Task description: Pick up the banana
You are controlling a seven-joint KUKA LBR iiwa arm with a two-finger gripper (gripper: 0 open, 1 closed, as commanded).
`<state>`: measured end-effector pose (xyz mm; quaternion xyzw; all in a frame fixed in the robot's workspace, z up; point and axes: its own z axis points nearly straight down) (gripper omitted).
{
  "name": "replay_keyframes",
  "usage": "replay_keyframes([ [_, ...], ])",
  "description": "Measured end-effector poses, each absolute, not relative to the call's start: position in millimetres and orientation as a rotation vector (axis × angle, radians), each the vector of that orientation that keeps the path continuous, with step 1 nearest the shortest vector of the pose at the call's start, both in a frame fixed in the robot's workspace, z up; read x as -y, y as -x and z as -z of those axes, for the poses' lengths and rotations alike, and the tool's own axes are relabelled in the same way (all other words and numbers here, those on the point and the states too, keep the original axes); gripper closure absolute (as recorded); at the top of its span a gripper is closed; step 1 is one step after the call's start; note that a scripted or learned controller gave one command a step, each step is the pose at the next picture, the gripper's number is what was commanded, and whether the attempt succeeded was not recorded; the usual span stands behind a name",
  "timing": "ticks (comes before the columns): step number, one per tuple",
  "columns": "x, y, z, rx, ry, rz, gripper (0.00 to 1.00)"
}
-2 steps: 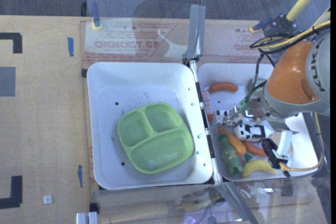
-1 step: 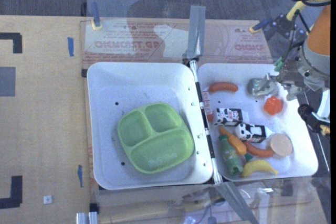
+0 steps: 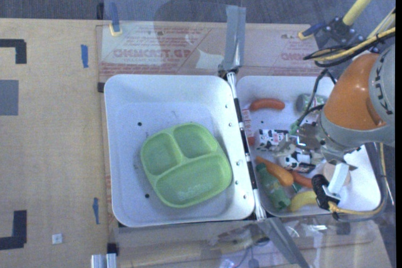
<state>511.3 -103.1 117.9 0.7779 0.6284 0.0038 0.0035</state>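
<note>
Low in the right bin [image 3: 367, 194], a yellow banana [image 3: 303, 200] (partly hidden) lies beneath the gripper [image 3: 306, 146], whose grip I cannot tell.

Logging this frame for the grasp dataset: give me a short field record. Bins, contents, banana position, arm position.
left bin: shallow white bin holding a green three-compartment plastic plate
right bin: shallow white bin holding a cluster of toy foods
banana: yellow toy banana at the near edge of the right bin, partly covered by the arm's hardware
neighbours: orange toy carrot just left of the banana; red-orange toy sausage toward the far side
arm: grey arm with orange band, over the right bin
tool: fingers not discernible
</note>
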Motion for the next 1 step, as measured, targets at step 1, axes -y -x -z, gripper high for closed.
replay_keyframes([
  [1,102.9,-555.3,-106.2,-1.995,-2.378,-0.035,0.00],
])
